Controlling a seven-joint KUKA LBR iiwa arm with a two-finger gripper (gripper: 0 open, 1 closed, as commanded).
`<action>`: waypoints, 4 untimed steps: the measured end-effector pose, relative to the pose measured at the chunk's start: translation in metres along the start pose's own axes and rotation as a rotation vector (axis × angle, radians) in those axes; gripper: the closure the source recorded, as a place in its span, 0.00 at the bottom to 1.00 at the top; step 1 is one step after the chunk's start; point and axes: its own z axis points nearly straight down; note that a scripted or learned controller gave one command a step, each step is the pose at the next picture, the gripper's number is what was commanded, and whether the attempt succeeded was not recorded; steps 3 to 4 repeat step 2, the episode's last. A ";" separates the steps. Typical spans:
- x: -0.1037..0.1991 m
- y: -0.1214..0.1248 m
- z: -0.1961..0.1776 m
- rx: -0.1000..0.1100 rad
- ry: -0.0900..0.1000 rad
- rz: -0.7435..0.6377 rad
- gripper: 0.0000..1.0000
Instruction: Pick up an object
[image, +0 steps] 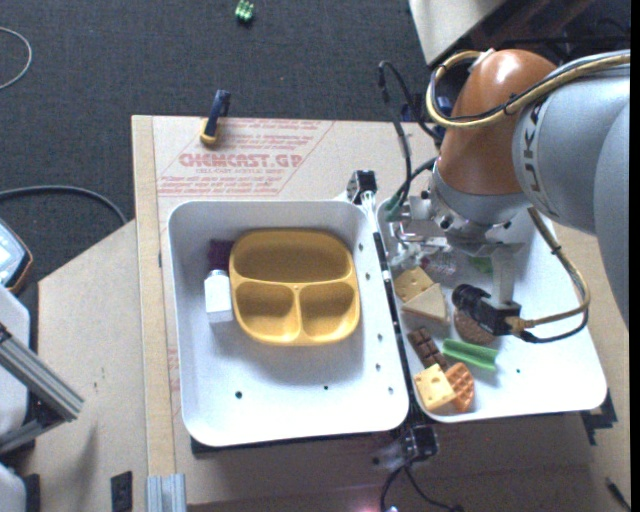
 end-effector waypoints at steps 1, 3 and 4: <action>0.024 0.014 -0.008 -0.001 0.000 0.002 1.00; 0.016 0.002 -0.019 0.004 0.001 0.005 1.00; 0.016 0.002 -0.019 0.004 0.001 0.005 1.00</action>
